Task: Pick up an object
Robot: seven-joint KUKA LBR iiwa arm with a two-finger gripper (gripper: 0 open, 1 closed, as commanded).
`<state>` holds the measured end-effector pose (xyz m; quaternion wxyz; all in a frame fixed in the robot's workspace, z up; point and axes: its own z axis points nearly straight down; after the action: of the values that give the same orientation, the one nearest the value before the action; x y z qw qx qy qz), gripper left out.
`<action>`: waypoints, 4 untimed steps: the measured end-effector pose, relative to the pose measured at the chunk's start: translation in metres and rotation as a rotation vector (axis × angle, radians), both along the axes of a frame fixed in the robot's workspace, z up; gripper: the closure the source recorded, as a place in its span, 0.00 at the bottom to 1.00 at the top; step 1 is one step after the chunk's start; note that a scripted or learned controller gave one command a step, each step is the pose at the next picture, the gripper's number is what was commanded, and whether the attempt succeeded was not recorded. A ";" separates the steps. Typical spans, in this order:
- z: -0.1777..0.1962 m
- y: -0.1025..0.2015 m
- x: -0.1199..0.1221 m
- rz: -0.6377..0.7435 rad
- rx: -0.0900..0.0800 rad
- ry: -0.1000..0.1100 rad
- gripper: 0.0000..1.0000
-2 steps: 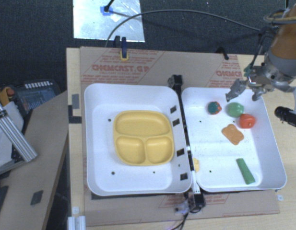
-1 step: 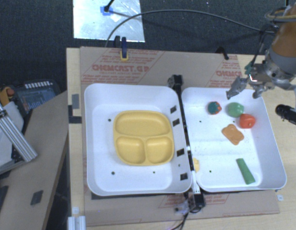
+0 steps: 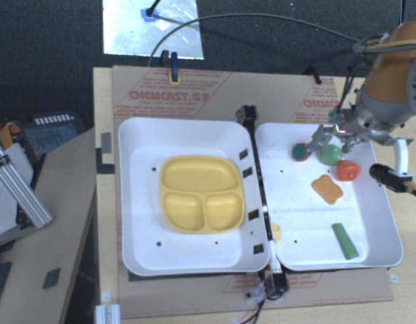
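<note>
Green and round, the ball (image 3: 330, 155) sits in the right bin (image 3: 376, 248) just beside and slightly below the gripper (image 3: 327, 138), whose fingers look spread, one reaching toward the teal piece (image 3: 300, 152) and nothing clamped between them.

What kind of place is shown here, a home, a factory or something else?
Most likely a robotics lab test bench. A grey and orange arm reaches over two white bins set on cardboard, one holding a yellow divided tray, the other small toy-like objects such as a green block. Loose cables cross the dark floor.
</note>
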<state>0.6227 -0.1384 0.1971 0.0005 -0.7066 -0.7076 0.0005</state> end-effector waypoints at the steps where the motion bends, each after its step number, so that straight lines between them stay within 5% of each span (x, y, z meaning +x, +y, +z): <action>1: -0.045 0.008 -0.001 0.002 0.000 -0.001 0.00; 2: -0.101 0.001 0.005 0.000 0.000 -0.001 0.00; 3: -0.087 0.001 0.006 0.000 -0.001 -0.006 1.00; 4: -0.031 -0.009 0.012 -0.001 -0.002 -0.007 1.00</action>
<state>0.6344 -0.1472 0.1660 -0.0027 -0.7070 -0.7072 -0.0016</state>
